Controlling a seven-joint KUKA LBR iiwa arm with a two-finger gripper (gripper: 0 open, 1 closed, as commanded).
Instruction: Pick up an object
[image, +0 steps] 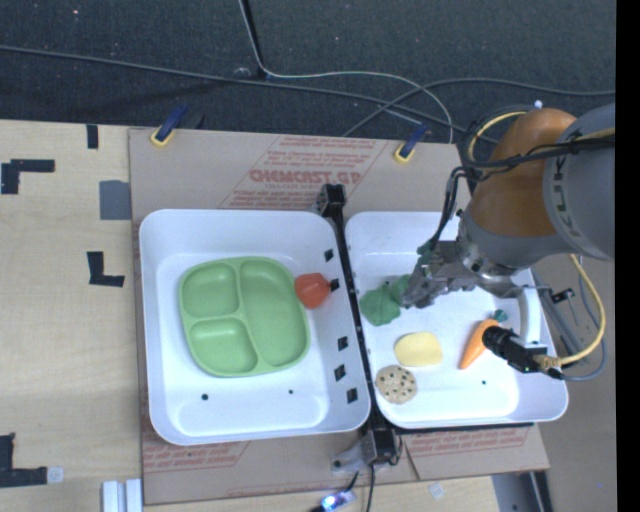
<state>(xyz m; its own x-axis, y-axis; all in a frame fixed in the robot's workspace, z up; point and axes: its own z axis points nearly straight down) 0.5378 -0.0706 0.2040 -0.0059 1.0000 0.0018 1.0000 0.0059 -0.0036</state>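
Note:
My gripper (420, 291) hangs low over the right bin (455, 410), its tip right beside a green leafy toy (381, 303) near the bin's left wall. The fingers touch or overlap the green toy's right edge. Closer to the front lie a pale yellow lump (418, 349), a round speckled cookie (396, 384) and an orange carrot (473, 345). A red-orange toy (313, 290) rests in the left bin (240, 415) beside a green divided plate (243, 315).
A black divider strip (347, 310) runs between the two bins. The arm's orange band and grey body (530, 190) cover the right bin's far right corner. Cables trail at the right edge and across the dark floor behind.

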